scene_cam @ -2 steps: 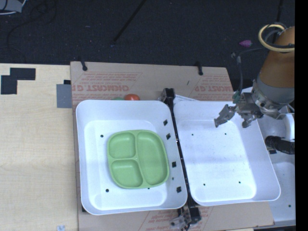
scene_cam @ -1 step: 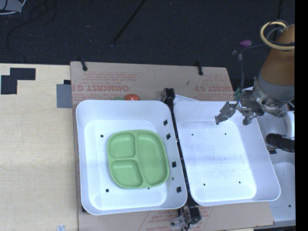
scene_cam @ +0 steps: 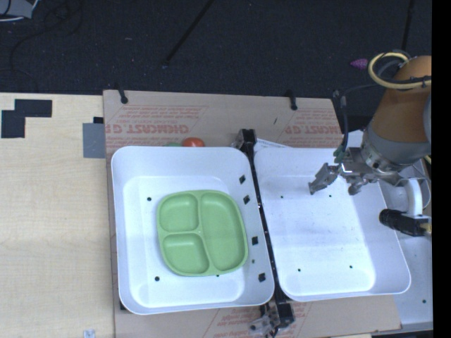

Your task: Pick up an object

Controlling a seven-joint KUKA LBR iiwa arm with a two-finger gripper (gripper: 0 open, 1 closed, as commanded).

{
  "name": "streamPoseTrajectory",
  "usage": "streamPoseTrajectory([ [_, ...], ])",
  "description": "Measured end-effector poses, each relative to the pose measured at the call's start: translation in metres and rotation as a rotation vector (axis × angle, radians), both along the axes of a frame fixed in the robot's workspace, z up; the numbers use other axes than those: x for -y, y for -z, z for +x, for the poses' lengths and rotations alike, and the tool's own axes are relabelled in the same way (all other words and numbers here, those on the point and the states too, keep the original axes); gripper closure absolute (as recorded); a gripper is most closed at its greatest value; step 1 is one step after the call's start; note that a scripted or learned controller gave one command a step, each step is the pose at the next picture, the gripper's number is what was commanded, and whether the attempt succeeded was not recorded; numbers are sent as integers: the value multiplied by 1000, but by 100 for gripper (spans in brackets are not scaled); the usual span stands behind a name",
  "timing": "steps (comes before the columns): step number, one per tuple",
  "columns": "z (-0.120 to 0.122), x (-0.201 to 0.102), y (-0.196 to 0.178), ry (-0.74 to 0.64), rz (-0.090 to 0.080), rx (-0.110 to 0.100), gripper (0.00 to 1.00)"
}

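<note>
A: where's the end effector (scene_cam: 340, 179) at?
B: over the right bin (scene_cam: 331, 259), fingers spread, pinching nothing.
A: and the plate (scene_cam: 201, 232)?
B: well off to its left, lying flat in the left bin (scene_cam: 134, 189). Green, three sections.

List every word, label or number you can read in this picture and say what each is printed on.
"CHEMCAST GP", red print, upside down, on the cardboard sheet behind the left bin.
The same red print shows again behind the right bin, cut short to "GP".
More red print on the cardboard at the front edge: too small to read.
No print can be made out on the green plate or the gripper.
</note>
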State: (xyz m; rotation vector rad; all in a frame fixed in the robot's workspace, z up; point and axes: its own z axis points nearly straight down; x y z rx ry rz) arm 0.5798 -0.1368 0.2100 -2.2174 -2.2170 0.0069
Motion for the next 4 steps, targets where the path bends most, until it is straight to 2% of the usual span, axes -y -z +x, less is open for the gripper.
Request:
streamPoseTrajectory([
  [2,-5,2,117,0,1,0,0],
  [3,-4,3,104,5,0,2,100],
  [4,-12,11,53,3,-1,7,100],
])
